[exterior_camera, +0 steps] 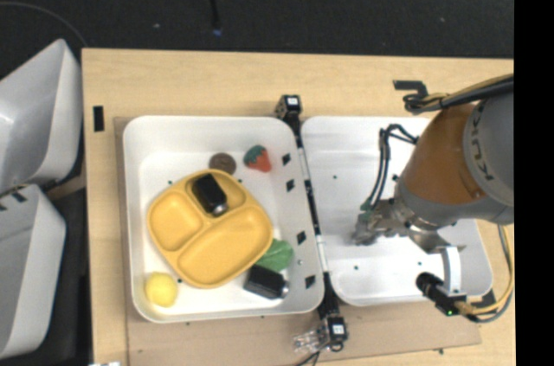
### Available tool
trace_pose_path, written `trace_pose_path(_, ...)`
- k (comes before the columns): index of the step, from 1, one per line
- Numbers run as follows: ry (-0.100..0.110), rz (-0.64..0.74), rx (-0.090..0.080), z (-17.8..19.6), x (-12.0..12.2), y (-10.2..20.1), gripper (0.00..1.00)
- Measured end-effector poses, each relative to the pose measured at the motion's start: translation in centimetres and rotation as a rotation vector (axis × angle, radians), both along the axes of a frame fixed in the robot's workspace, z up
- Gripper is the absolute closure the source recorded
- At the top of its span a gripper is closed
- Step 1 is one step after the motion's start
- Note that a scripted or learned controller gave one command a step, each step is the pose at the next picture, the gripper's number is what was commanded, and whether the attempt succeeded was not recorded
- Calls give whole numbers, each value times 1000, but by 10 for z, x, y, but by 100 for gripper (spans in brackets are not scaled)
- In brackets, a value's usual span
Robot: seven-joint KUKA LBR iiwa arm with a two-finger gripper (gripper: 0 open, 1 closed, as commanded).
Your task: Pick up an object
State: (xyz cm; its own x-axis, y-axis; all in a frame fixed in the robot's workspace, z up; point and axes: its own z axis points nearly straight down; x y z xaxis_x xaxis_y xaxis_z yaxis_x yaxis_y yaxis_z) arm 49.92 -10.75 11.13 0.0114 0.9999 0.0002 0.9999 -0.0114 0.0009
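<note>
- We look down on a pale wooden bench [216, 83] against a dark floor, bearing two shallow white plastic bins side by side: the left bin [138, 183] and the right bin [346, 148].
- In the left bin lies a yellow three-compartment plastic plate [221, 252], with a small black block [209, 193] in its upper compartment.
- Around the plate we see a brown round piece [222, 162], a red strawberry-like toy [256, 156], a green leafy piece [279, 253], a second black block [265, 282] and a yellow ball [160, 290].
- The grey-and-orange arm [450, 165] reaches over the right bin, its two-finger gripper [370, 227] low above that bin's bare floor, well apart from every object.
- Whether the pincer is open or closed we cannot tell; we see nothing in it.
- We judge the task barely begun: nothing is lifted, and choosing, reaching and grasping an object all remain.
</note>
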Motion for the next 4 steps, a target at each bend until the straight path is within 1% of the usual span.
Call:
trace_pose_path(1, -3, 14, -1, 43, 0, 3, 100)
trace_pose_path(2, -6, 15, -1, 98, -7, 7, 100)
trace_pose_path(3, -5, 15, -2, 132, -5, 6, 100)
trace_pose_path(4, -1, 18, 0, 128, 16, 46, 100)
